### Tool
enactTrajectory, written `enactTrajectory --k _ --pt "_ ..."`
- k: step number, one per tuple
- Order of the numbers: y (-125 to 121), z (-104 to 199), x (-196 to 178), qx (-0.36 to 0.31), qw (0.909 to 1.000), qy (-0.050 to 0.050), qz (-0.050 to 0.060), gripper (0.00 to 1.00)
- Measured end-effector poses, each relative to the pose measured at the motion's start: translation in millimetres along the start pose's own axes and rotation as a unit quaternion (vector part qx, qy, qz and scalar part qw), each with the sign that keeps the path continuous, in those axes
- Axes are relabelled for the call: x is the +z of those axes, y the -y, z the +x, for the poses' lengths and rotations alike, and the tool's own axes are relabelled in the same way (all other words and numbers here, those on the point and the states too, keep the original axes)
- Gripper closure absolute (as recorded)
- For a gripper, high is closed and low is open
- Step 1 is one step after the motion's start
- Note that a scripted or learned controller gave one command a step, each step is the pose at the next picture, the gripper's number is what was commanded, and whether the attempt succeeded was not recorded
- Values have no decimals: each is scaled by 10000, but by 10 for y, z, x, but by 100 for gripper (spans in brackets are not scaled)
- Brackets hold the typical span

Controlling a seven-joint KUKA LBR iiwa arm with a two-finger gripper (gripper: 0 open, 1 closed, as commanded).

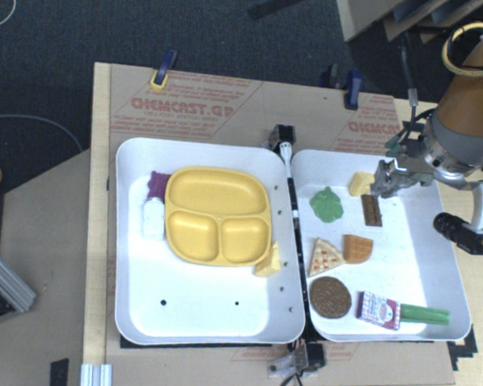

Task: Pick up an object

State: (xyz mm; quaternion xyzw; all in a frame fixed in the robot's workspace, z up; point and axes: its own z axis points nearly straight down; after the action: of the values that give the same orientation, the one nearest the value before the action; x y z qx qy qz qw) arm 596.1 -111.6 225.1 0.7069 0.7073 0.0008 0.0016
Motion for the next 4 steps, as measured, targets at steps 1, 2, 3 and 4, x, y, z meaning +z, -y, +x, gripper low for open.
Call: enactTrajectory --k 1,2,3,4 --pt "-67 582 89 -27 10000 -17 26 100" --pt "-146 1086 153 -24 10000 -12 18 100" --pt "-233 1650 -26 -34 10000 -18 -6 100" --pt "-467 1961 33 -19 10000 -12 -1 100"
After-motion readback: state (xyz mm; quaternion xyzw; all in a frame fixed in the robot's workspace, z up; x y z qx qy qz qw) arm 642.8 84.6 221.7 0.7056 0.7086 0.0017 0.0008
